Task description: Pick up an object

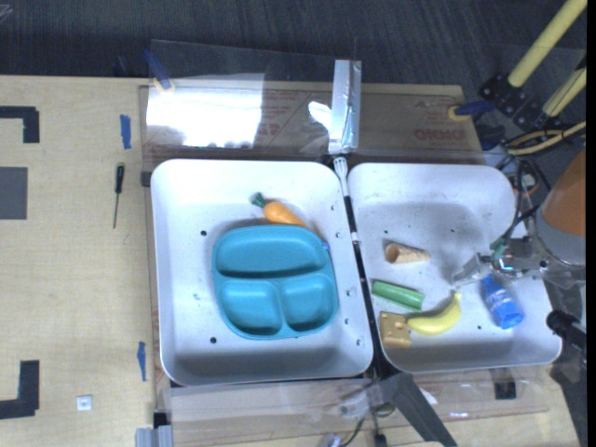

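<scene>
**Crowded right bin, gripper low by the blue bottle**

The likeliest target is the small blue plastic bottle (501,305), lying tilted near the right wall of the right white bin (419,182). The gripper (492,261) sits just above and left of it, at the end of the grey arm with the orange band (564,203) reaching in from the right. Its metal tip is small and blurred against the bin floor, so you cannot tell how it is set, and nothing is visibly held in it.

Watch what lies close by. The yellow plastic banana (438,318) curves just left of the bottle, its near end touching a small tan block (395,330). A green cylinder (398,294) lies just beyond the banana, and a beige cone-shaped piece (405,253) sits further back. A descent slightly left could land on the banana and nudge it instead.

The bottle looks round and smooth; a pinch off its middle may squirt it toward the bin wall, where there is little room to close around it.

The left white bin (186,194) holds a blue compartment tray (274,279) with an orange toy carrot (277,212) at its far edge, well apart from the arm.
</scene>
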`<state>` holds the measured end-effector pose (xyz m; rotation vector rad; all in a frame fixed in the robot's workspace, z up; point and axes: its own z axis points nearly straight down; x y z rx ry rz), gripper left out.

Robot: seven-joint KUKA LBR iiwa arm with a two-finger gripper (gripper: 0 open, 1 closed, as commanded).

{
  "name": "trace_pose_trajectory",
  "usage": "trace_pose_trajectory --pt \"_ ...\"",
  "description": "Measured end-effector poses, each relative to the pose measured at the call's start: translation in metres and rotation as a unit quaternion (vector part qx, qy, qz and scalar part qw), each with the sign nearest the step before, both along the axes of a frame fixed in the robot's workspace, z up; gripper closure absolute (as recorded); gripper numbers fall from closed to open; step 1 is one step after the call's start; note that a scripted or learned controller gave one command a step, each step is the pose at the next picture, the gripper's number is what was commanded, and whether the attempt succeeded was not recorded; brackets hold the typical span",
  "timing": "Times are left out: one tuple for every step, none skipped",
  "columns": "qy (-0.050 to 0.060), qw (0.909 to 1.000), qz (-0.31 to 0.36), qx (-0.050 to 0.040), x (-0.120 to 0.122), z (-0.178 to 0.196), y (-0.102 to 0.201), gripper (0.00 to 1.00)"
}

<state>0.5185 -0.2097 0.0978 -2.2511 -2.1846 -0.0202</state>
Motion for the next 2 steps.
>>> trace_pose_trajectory --pt "0.0 1.0 -0.001 -0.0035 -0.001 0.009 -0.003 1.0" --pt "-0.001 0.9967 -0.081 -0.0056 0.005 0.137 0.055 1.0"
